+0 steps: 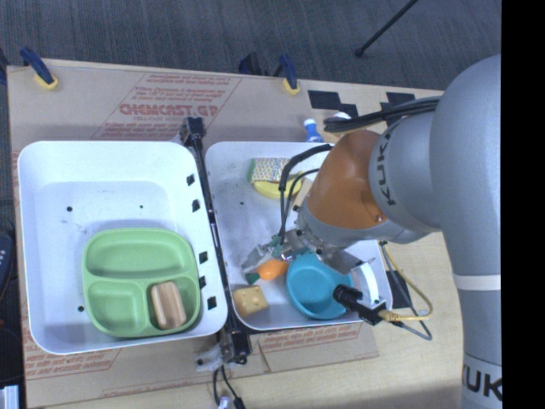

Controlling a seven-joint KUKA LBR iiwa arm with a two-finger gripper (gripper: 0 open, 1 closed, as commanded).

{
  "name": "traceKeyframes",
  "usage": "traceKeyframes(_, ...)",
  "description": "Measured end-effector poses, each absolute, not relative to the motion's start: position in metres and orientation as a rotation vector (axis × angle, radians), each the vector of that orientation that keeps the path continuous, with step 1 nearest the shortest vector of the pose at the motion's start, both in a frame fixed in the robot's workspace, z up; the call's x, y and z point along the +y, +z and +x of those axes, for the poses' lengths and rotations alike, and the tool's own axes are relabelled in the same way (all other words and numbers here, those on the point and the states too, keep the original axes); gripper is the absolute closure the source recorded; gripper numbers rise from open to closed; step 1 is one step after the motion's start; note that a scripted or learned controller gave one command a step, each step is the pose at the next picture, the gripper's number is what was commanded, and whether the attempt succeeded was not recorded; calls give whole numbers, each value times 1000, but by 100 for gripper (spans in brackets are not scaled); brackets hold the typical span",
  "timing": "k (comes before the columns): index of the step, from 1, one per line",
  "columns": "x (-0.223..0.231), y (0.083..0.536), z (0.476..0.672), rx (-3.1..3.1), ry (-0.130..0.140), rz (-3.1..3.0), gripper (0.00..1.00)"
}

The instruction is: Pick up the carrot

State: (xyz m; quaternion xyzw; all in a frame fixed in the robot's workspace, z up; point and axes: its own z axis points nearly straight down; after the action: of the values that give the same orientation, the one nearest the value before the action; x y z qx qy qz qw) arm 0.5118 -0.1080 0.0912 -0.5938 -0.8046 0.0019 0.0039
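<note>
A: Where's the carrot?

B: Small orange rounded carrot (272, 270) lies in the right shallow white bin (228, 194), nr its front-left, just left of a blue plastic bowl (313, 290) and above a tan cube-shaped block (249, 298).

A: Gripper?

B: Two-finger metal gripper (266, 255) sits right over the carrot, touching or nearly so. Can't tell how the tool stands, whether wide, narrow or holding; arm blocks it.

A: Anything else?

B: Yellow banana (274, 189) w/ a yellow-green sponge (266, 169) at the bin's back. Left white bin (51, 164) has a green divided plastic tray (128, 267) w/ a brown bread-roll-shaped item (167, 304) in its front-right compartment.
</note>
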Motion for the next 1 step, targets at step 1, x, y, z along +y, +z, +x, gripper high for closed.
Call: traceKeyframes(1,-108,101,513,-2530,9,-1845,100)
